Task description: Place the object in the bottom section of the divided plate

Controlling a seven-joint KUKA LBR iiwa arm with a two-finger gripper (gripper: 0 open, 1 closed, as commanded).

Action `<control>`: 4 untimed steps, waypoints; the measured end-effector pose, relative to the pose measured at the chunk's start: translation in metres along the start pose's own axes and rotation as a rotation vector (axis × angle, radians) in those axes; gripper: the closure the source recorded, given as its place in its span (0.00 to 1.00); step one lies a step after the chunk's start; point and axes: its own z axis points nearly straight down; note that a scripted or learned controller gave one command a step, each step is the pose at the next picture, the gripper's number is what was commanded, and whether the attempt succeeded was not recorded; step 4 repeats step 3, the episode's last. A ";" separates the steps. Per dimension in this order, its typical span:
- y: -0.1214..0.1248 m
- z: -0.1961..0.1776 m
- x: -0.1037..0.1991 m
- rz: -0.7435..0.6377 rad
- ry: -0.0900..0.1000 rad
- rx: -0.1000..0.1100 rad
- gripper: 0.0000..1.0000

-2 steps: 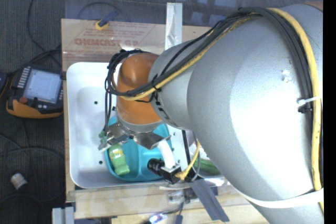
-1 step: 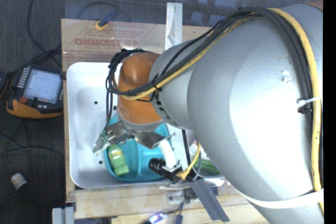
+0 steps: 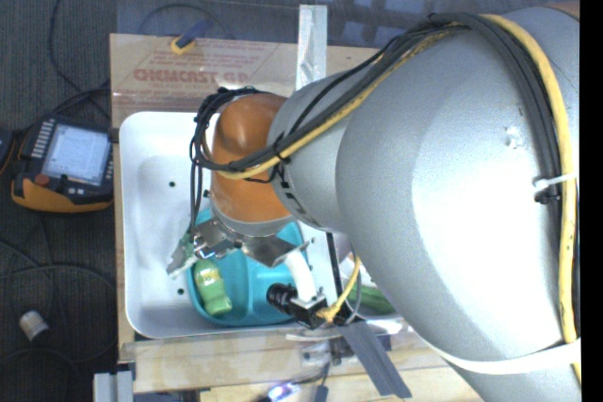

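Grey metal takes up most of the camera view: the arm (image 3: 443, 193) sweeps in from the right and covers the right-hand side of the table, with black and yellow cables (image 3: 377, 71) strung along its casing. Its orange band (image 3: 247, 151) sits over the left white bin (image 3: 151, 202), and below that band the wrist points down into the bin's lower half.

The claw (image 3: 203, 264) hangs low over the bin, right above a teal plate (image 3: 240, 297) that lies against the bin's near wall. Metal parts of the claw jut out to the left over the white floor, but its tips are lost among the wrist hardware (how far apart they stand I cannot tell). A small green object (image 3: 215, 294) lies on the left part of the teal plate, just below the claw; whether it is touched by the claw cannot be made out, and the plate's dividers are hidden, so its section cannot be named.

Left of the bin, on the dark carpet, rests an orange-edged handheld pendant (image 3: 66, 165) with a lit screen. Behind the bin a brown cardboard sheet (image 3: 198, 71) with red lettering lies flat on the table.
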 end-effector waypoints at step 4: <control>0.028 0.026 -0.036 -0.133 0.002 -0.040 0.00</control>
